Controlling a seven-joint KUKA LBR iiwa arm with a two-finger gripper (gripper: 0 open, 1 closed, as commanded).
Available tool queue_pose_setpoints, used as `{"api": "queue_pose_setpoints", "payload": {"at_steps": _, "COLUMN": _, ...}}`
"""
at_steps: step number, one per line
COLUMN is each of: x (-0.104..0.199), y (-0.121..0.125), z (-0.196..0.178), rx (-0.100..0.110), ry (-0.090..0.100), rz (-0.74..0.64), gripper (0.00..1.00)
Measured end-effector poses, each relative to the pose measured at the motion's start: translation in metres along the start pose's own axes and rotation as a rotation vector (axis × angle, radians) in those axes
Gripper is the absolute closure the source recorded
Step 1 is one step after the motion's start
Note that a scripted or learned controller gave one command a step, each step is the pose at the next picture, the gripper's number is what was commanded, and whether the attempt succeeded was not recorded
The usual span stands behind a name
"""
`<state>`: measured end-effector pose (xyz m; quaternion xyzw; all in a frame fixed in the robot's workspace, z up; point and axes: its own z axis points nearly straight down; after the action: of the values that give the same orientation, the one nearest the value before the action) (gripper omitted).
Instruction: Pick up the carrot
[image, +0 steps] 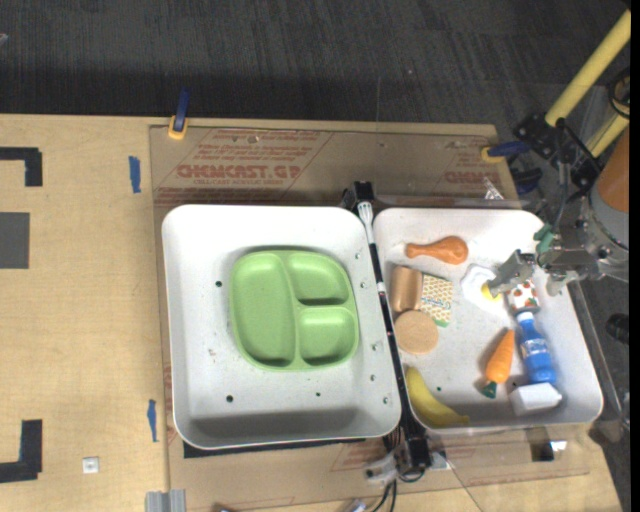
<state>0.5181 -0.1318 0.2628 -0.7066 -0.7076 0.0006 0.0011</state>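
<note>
Nearest the camera, in the right bin (580, 345), a yellow banana (432, 402) lies in the near-left corner against the wall. Just beyond it and to the right, the carrot (499, 358) lies at a slant on the bin floor, its green stem end toward the near side and its orange tip pointing away; it rests free, with nothing gripping it. Close beside the carrot on its right lies a blue and white bottle (535, 358), its white end nearest the camera. To the left, a round tan disc (418, 332) sits near the wall between the bins, with a copper-coloured cylinder (405, 289) just behind it and a small patterned packet (436, 298) next to that. In the left bin (190, 300), a green divided plate (290, 305) lies in the middle. Farther back in the right bin, the gripper (518, 266) hangs over the far-right part, beyond the carrot and apart from it, above a small white and red block (522, 295) and a yellow and white item (487, 286); whether the tool is wide or narrow cannot be told from here. An orange drumstick-shaped toy (440, 250) lies near the far wall. Behind both bins, a cardboard sheet with red print (250, 165) covers the bench, and a blue and yellow clamp (180, 115) sits at its far-left corner.
</note>
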Motion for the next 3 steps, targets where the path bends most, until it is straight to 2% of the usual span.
{"api": "queue_pose_setpoints", "payload": {"at_steps": 1, "x": -0.039, "y": -0.027, "z": 0.122, "rx": 0.004, "ry": 0.001, "rz": -0.227, "gripper": 0.00}}
{"api": "queue_pose_setpoints", "payload": {"at_steps": 2, "x": -0.015, "y": -0.022, "z": 0.168, "rx": -0.007, "ry": -0.003, "rz": -0.236, "gripper": 0.00}}
{"api": "queue_pose_setpoints", "payload": {"at_steps": 3, "x": -0.015, "y": -0.021, "z": 0.159, "rx": -0.012, "ry": -0.006, "rz": -0.235, "gripper": 1.00}}
